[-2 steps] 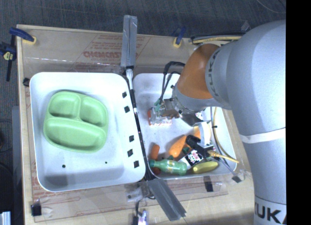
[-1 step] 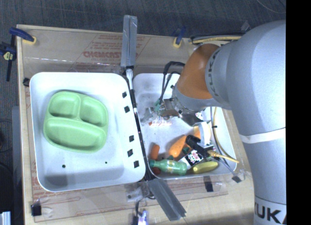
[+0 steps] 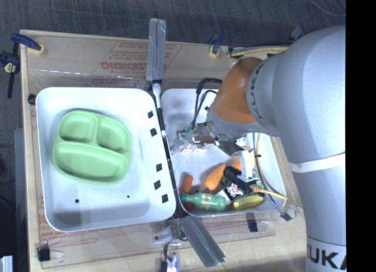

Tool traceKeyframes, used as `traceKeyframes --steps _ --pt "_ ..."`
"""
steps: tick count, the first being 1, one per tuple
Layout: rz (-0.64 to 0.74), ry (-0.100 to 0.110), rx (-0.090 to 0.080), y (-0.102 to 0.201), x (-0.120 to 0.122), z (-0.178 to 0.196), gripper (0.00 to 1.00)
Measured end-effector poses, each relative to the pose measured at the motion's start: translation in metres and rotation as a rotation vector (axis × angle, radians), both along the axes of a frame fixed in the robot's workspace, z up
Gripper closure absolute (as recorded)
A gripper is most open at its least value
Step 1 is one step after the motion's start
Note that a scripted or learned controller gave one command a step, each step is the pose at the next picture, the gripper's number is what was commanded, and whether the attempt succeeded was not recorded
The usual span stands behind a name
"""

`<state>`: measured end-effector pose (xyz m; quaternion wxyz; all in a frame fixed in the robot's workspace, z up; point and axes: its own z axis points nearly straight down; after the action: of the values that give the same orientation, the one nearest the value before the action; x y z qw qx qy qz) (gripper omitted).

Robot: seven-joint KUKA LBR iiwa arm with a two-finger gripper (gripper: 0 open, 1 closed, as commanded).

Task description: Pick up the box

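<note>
Approach step judged in hand: gripper [image 3: 197, 137] is seen over the far left of the right shallow white bin [image 3: 176, 106]; the state of the jaws cannot be told. Small printed black-and-white box [image 3: 237, 191] lies near-right, crowded by orange plastic carrot [image 3: 214, 175] and green plastic bottle [image 3: 204, 201]. A near-rightward shift is needed next; room by the near wall is judged tight.

Light's bright and even from overhead. The white bin [image 3: 88, 200] at 9 o'clock nearly blows out, with soft shadow at its 7 o'clock corner. Everything's slightly soft and grainy.
</note>
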<state>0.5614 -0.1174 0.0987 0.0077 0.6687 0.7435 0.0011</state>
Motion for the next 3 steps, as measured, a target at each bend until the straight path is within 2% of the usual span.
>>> traceKeyframes --steps 1,2,3 --pt "0.004 -0.001 0.001 0.000 0.001 0.011 1.00" --pt "0.004 -0.001 0.000 0.000 0.001 0.011 0.00" --pt "0.022 -0.004 0.001 -0.003 -0.016 0.000 0.00"
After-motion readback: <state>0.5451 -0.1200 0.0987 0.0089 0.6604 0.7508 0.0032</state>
